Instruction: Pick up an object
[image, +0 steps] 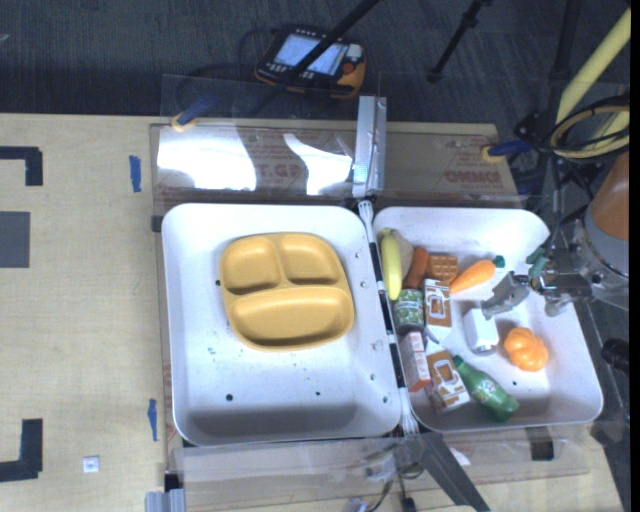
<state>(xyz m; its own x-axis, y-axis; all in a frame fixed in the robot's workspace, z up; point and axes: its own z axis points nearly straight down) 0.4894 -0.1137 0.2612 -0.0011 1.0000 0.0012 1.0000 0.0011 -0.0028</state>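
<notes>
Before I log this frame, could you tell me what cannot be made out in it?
- Gripper, camera view: finger state, too small and blurred.
- Silver can: top hidden under the gripper.
- Cartons by the banana: labels too small to read.
- Arm: cut off by the right edge.

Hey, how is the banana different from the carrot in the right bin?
The banana is yellow; the carrot is orange with a green tip. The banana lies lengthwise along the bin's left wall, while the carrot lies slanted nearer the middle, close to the pincer. The banana looks longer. Both are toy foods lying flat in the right bin.
</notes>
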